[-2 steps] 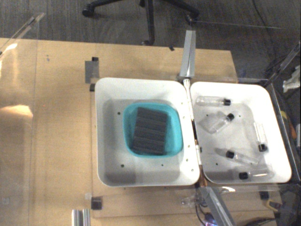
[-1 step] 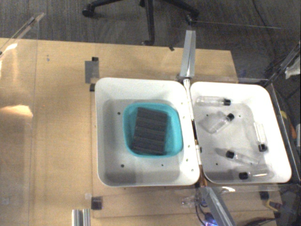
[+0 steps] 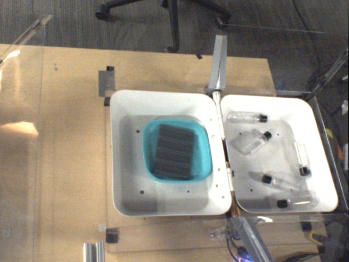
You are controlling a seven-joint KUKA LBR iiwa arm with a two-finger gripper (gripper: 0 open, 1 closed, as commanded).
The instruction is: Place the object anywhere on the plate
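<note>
A square teal plate (image 3: 205, 153) lies in the middle of the left white bin (image 3: 125, 162). On the plate rests a dark grey ribbed block (image 3: 174, 152), lying flat and turned slightly clockwise. It covers most of the plate's centre, and nothing touches it.
The right white bin (image 3: 320, 141) holds several clear vials with black caps, among them one at the back (image 3: 246, 116), one at the right (image 3: 301, 158) and one at the front (image 3: 292, 202). A metal post (image 3: 218, 64) stands behind the seam between the bins. An office chair base (image 3: 173, 10) is on the floor beyond the bench.
</note>
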